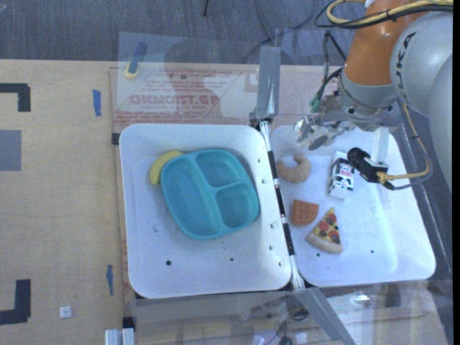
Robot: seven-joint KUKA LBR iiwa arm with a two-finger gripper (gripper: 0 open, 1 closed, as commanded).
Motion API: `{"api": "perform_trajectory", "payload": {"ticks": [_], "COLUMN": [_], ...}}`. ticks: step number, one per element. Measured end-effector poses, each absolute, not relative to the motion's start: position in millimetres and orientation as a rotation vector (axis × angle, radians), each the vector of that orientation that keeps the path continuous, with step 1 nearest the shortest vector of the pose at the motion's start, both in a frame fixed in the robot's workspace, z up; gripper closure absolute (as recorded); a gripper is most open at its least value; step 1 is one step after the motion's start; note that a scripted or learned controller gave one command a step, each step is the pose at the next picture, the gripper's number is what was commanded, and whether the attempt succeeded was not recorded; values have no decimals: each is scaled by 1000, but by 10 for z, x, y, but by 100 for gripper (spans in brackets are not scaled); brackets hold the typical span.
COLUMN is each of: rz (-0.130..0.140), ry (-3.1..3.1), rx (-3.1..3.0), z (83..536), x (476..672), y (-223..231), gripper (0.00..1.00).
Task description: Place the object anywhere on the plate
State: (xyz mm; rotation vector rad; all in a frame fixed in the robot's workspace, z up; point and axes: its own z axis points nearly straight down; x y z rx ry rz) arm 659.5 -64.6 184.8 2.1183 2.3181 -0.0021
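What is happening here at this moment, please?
A grey robot arm reaches in from the right, and its end effector hovers over the right bin, just above a croissant. A waffle, a pizza slice and a small carton lie nearby. The blue plate waits in the left bin.

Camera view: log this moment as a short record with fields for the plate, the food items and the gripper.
plate: blue three-compartment plastic plate, left white bin, nothing on it
beside plate: yellow banana, partly under its upper-left rim
right white bin: tan croissant, small white milk carton, brown waffle piece, pizza slice
gripper: above the right bin's far left corner, just above the croissant, holding nothing visible
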Motion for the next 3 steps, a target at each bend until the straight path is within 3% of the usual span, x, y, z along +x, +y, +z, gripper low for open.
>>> {"api": "perform_trajectory", "payload": {"ticks": [1, 2, 3], "rz": [-1, 3, 3], "ry": [2488, 2571, 2571], "rx": [1922, 1801, 1802], "z": [1844, 1996, 1997], "x": [6229, 6227, 6227], "y": [17, 799, 797], "gripper": [100, 100, 0]}}
